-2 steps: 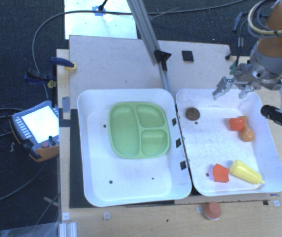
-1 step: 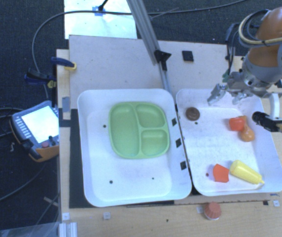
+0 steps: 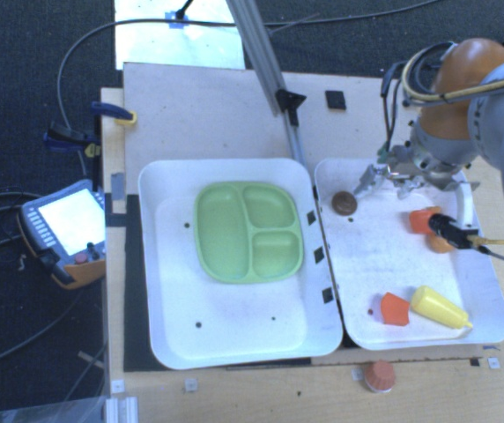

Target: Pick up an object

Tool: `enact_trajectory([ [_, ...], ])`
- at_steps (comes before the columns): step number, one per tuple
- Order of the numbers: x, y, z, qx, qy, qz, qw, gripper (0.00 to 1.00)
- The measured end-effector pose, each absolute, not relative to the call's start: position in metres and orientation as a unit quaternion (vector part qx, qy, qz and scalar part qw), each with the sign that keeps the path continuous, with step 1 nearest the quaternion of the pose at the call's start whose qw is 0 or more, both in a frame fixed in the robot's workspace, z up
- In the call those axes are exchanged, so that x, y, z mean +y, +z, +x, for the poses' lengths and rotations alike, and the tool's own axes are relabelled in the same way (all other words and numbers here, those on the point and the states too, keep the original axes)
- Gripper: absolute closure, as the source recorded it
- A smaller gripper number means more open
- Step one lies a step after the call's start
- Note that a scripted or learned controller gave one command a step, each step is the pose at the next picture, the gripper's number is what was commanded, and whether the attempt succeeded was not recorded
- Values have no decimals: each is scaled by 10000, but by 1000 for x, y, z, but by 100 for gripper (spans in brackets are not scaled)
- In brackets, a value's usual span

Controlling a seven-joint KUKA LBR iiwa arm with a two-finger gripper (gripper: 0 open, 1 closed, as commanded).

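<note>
- End effector (image 3: 391,179) hanging over the right bin (image 3: 490,276); grip state, can't tell
- Brown ball (image 3: 344,203) just left of it
- Orange piece (image 3: 426,220) right beside

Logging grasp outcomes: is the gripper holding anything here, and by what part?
Nothing held. The gripper hangs open above the right bin, beside the brown ball.
</note>
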State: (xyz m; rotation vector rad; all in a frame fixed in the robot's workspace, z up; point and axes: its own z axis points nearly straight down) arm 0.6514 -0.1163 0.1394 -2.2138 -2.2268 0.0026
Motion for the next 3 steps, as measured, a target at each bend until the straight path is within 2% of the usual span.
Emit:
enact_trajectory([
  [1,-117,116,652,-7083,-1,-7059,-1,0],
  [2,-117,127,654,-7092,-22,-7050,-29,100],
  [3,-117,171,657,-7090,-17,-7052,-22,100],
])
